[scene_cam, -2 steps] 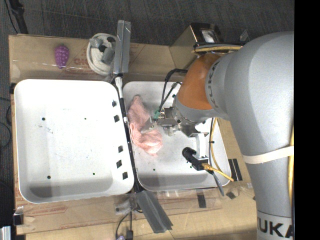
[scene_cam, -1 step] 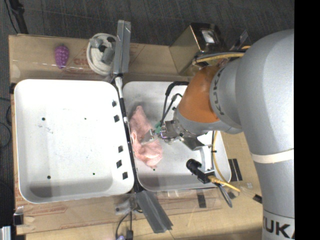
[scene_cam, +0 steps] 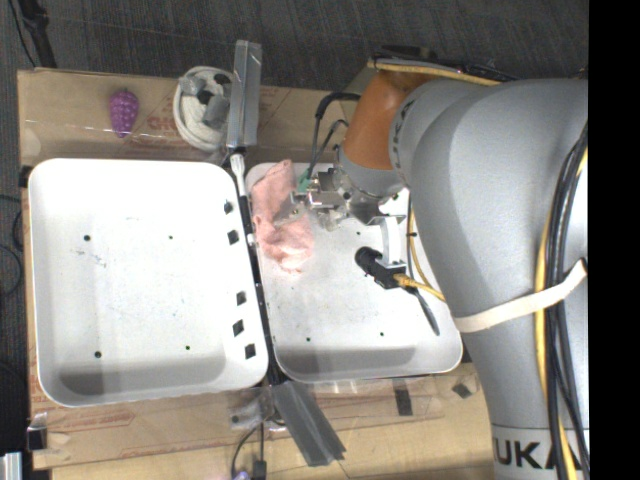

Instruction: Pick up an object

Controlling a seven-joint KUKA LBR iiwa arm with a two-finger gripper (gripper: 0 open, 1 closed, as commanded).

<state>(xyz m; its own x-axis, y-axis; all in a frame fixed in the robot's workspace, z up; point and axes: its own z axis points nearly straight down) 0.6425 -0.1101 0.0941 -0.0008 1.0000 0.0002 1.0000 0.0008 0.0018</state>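
- Currently, gripper [scene_cam: 312, 199] sits at the pink cloth [scene_cam: 279, 222] in right bin [scene_cam: 345, 358]; whether it grips, cannot tell
- arm [scene_cam: 500, 218] base reads "UKA"; purple object [scene_cam: 123, 111] outside left bin [scene_cam: 130, 388]

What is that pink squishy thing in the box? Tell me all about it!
The crumpled pale pink cloth looks soft and floppy, bunched into folds with a lighter patch near its top. It lies in the right shallow white plastic bin, pressed against that bin's left wall near the far corner. The grey arm's metal end effector sits right at its right edge, close enough to seem to touch it, though whether it has pinched the cloth cannot be told.
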